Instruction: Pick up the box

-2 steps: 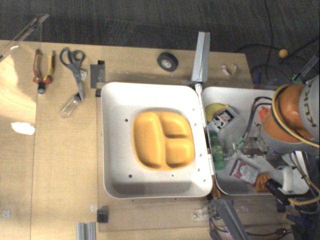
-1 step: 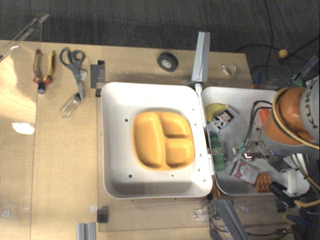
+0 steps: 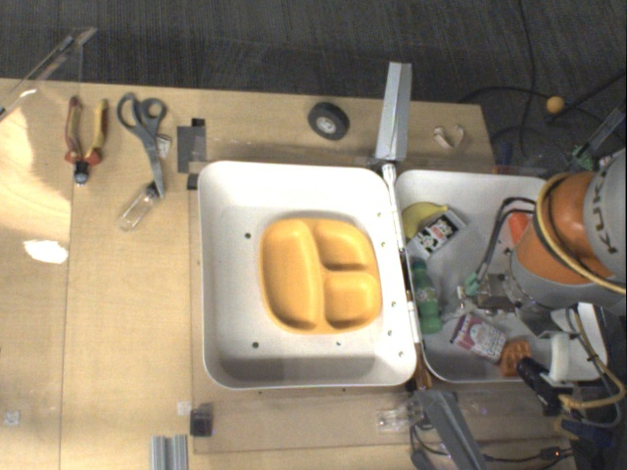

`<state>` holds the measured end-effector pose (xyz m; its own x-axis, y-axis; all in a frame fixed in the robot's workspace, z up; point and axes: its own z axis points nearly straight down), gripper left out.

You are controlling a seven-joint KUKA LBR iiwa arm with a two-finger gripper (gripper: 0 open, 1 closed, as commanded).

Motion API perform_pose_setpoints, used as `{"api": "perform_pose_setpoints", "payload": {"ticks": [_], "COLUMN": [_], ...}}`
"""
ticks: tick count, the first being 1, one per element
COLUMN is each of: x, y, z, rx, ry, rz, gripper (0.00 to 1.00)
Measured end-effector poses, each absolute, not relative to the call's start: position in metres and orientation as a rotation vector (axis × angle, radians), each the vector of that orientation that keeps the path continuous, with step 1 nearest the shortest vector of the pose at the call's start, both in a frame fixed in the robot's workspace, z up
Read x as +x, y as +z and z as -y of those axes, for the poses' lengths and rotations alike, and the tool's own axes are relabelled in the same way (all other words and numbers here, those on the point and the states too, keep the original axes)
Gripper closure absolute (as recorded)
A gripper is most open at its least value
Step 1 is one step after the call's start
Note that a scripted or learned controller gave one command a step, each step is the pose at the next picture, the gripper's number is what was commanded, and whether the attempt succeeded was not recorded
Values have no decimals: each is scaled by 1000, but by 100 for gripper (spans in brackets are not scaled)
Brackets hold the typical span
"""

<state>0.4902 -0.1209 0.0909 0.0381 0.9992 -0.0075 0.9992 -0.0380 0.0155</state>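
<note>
Pale wood, smooth and faintly glossy, makes up the table (image 3: 108, 292), with a bright glare patch at its far left. At its far-left corner lie red-handled pliers (image 3: 82, 135) and, just to their right, grey-handled scissors (image 3: 147, 130) with the blades pointing near. A small black roll of tape (image 3: 328, 120) sits on the wood beyond the bins, next to a grey metal bar (image 3: 395, 111) that runs toward the seam between them. The left bin (image 3: 225, 272) is a shallow, rounded-corner tray of matte white plastic; in its middle lies a yellow, glossy divided plate (image 3: 320, 273) with three soft-edged compartments. The right bin (image 3: 446, 355) is cluttered: a yellow curved piece (image 3: 423, 211) at its far left corner, a small black-and-white box (image 3: 439, 231) touching it on the near side, green items (image 3: 425, 292) along the left wall that are too blurred to name, and a flat white-and-purple packet (image 3: 477, 336) nearer the front. An orange object (image 3: 516, 352) at the near rim is partly hidden. The tool (image 3: 487, 292) hangs over the middle of this bin, right of the box and apart from it; cables and dark metal crowd it, so I cannot tell whether it is apart or together. The arm (image 3: 578, 233), grey with an orange band, is cut off at the right edge.
</note>
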Motion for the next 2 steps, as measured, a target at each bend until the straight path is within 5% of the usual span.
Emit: {"api": "perform_pose_setpoints", "payload": {"ticks": [1, 2], "x": [494, 494], "y": [102, 102], "z": [120, 120], "rx": [2241, 2241], "ry": [18, 18], "rz": [-2166, -2166], "gripper": [100, 0]}}
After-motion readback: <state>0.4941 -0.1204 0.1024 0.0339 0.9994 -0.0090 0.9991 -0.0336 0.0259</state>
